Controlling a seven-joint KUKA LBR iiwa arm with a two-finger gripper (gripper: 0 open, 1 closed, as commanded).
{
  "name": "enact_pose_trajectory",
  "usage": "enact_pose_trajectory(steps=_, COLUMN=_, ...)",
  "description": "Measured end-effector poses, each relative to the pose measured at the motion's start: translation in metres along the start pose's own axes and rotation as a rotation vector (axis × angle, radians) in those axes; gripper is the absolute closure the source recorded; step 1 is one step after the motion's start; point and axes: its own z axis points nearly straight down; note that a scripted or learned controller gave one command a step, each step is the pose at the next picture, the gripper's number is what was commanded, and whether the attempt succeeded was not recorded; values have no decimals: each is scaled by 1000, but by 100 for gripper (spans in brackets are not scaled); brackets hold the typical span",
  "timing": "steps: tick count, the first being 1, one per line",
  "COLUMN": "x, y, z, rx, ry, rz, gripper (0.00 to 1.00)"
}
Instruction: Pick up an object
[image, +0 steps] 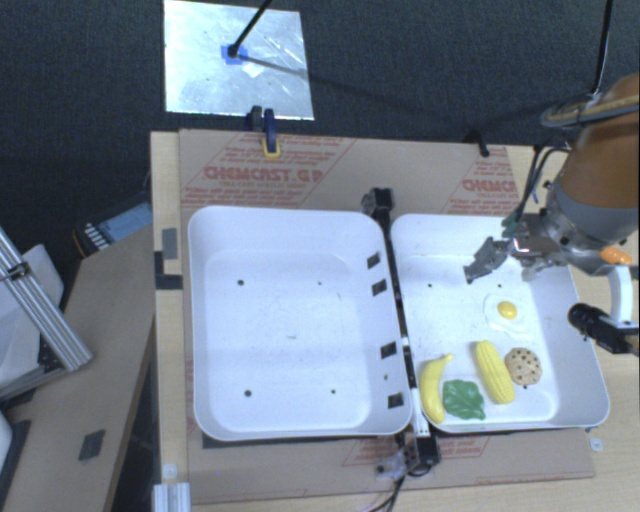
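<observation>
- Dark carpet-like flooring surrounds the desk (330, 160), whose top is covered with printed cardboard and carries two shallow white bins side by side, held together along their shared edge by black clips.
- In the left bin (290, 320) only bare white floor with a few small dots can be seen; the right bin (440, 270) holds all the toy food, gathered toward its near end.
- That cluster is: a fried egg (506, 311), a banana (433, 388), a green leafy piece (463, 399), a corn cob (494, 371) and a cookie (522, 366).
- Placement looks loose, as if scattered for grasp trials; the banana lies against the dividing wall, touching the green piece.
- The corn cob's long axis runs from far-left to near-right, its narrower tip toward the far end; the banana curves with its stem end up and away from the wall.
- The gripper (487, 259) hangs above the far part of the right bin, just beyond the egg, pointing leftward and down; nothing shows between its fingers, and how far apart they stand I cannot tell.
- Judging by position, the egg is the nearest candidate; being flat, it would likely be hard to pinch.
</observation>
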Motion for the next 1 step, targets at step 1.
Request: enact_pose_trajectory(steps=1, x=45, y=-69, z=-60, rx=-2, ry=2, rz=-5, gripper=0)
